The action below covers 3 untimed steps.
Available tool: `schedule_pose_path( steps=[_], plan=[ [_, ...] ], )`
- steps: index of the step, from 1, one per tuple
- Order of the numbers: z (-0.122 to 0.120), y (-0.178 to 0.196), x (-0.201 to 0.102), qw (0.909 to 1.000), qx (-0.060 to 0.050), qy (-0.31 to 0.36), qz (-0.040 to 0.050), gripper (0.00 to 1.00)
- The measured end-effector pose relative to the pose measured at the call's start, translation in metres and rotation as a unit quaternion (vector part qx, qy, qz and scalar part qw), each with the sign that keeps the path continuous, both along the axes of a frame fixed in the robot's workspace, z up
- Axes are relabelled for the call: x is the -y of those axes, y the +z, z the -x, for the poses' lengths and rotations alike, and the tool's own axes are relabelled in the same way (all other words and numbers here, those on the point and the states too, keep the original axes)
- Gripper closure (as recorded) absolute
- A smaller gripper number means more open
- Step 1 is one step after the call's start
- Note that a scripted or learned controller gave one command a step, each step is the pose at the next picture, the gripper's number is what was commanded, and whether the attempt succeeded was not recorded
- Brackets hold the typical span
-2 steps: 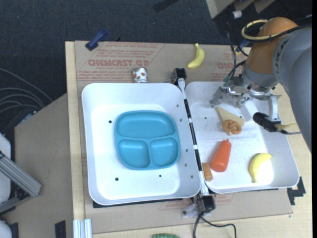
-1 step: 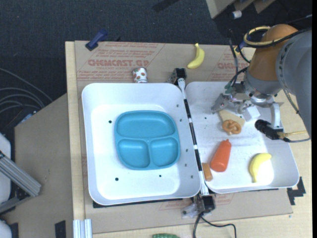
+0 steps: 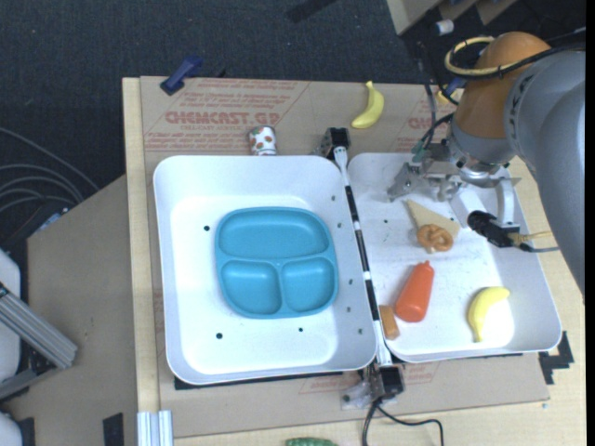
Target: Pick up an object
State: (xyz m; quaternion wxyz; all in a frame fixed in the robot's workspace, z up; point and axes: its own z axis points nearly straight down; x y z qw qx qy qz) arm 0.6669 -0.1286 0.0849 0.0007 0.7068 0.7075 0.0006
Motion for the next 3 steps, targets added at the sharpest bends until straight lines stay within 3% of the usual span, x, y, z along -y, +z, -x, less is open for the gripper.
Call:
schedule_pose_path(
  steps=[1,2,3],
  plan=[
    [0.018,0.0,0.008,1.0,-0.002,-0.001,-0.0003,0.0],
    [0.0,0.0,0.008,1.0,0.0,0.0,0.0002,0.0],
    [0.042,0.0,0.016,1.0,-0.002,-0.001,-0.0005,0.0]
  ],
)
